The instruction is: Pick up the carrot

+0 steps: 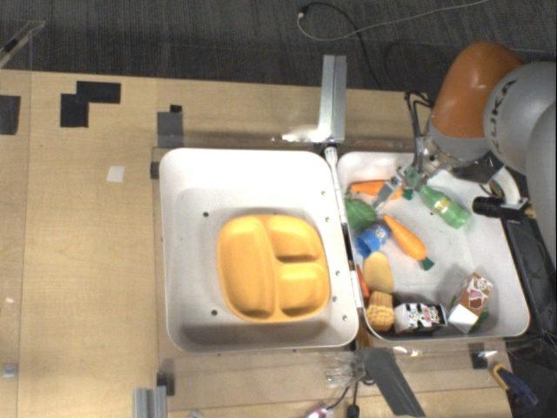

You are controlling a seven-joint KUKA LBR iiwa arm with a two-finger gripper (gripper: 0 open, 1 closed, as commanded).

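The carrot (406, 237), orange with a small green stub at its lower right end, lies at a slant in the middle of the right bin (509, 273). My gripper (393, 190) hangs low over the bin's far left part, up and to the left of the carrot and apart from it. Its tip is right next to a second orange piece (366, 187) by the bin's back wall. Whether it touches that piece cannot be made out. The grey arm with its orange band (470, 85) comes in from the upper right.
Around the carrot lie a green bottle (445, 208), a green vegetable (359, 213), a blue item (372, 239), a pale pear shape (379, 272), corn (379, 308), a carton (419, 317) and a small box (475, 295). The left bin (187, 198) holds a yellow divided plate (271, 264).
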